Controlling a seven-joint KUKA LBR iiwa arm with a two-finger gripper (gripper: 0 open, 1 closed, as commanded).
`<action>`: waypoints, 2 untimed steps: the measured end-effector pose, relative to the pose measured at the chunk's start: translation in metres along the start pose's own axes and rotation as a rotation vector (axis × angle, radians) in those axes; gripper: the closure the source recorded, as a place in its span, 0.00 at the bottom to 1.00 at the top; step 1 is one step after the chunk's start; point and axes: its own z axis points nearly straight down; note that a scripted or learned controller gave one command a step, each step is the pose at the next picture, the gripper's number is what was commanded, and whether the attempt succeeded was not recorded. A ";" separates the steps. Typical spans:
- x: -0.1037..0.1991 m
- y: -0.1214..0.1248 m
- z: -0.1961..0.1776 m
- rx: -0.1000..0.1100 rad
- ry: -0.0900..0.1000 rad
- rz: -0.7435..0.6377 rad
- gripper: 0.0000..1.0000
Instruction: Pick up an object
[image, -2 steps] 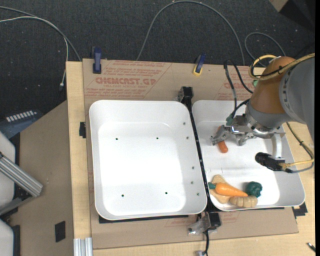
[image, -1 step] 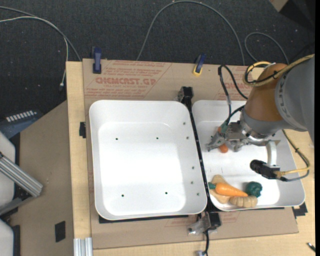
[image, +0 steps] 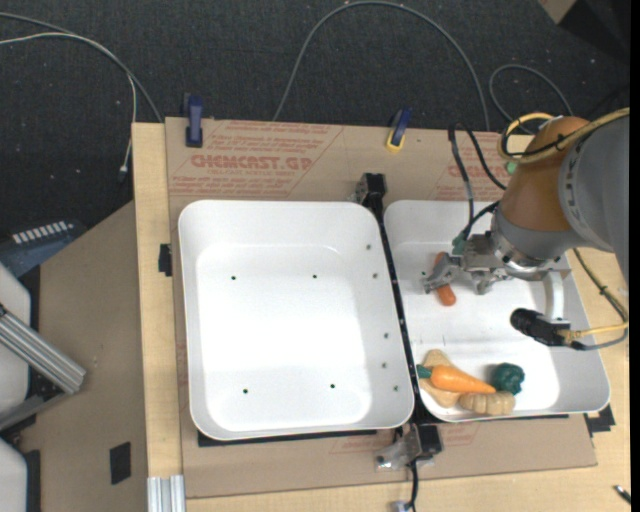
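End effector (image: 441, 277) sits low inside the right shallow white plastic bin (image: 575, 375), in its far-left part, near the wall it shares with the left shallow white plastic bin (image: 290, 215). Released or clenched: cannot tell from this angle.

Small orange-red rounded piece (image: 446, 295) lies on the bin floor just beside the end effector tip, on its near side. Contact between the two is not resolvable.

Other objects are grouped in the near-left corner of the right bin, well apart from the end effector:
- orange carrot-shaped toy (image: 458, 380), lying crosswise
- dark green rounded lump (image: 509, 377), at the carrot's right end
- tan lumpy piece (image: 487, 403), just in front of both, against the near wall

Both bins rest side by side on a brown printed cardboard sheet (image: 250, 160) covering the desk.
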 end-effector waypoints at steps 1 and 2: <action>0.008 -0.018 0.000 0.001 0.001 -0.001 0.00; -0.012 0.015 0.000 0.000 0.000 0.000 0.00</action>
